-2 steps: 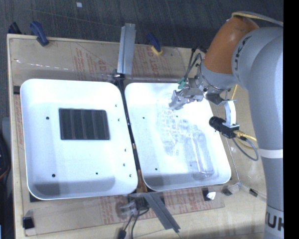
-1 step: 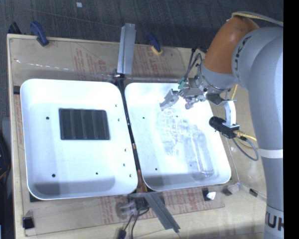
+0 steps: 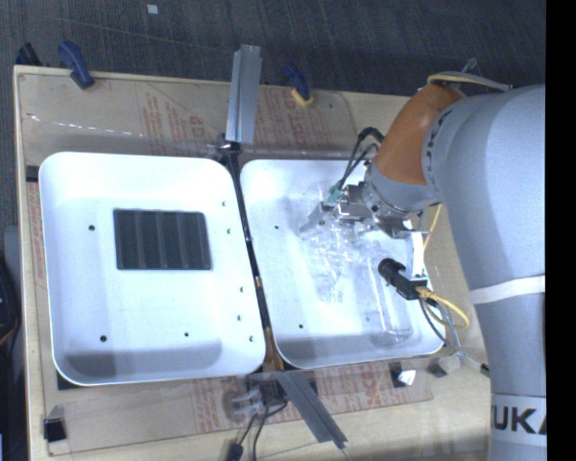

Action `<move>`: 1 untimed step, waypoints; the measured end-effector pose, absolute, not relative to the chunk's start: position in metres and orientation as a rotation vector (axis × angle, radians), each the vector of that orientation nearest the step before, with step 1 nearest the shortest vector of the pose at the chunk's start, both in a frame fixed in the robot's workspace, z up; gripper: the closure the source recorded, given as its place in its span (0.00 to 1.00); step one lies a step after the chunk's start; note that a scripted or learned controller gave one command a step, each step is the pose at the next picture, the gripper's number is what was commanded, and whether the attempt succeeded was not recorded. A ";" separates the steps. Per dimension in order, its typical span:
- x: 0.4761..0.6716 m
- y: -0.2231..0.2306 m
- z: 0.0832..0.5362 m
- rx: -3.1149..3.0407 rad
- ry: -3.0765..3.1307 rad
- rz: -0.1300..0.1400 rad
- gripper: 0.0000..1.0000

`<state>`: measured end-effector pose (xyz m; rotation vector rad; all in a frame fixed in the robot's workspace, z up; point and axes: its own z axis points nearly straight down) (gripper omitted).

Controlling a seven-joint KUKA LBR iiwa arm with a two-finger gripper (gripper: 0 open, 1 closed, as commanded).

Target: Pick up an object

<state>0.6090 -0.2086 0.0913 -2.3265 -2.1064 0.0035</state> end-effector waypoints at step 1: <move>0.610 -0.207 0.102 -2.320 -2.111 0.003 1.00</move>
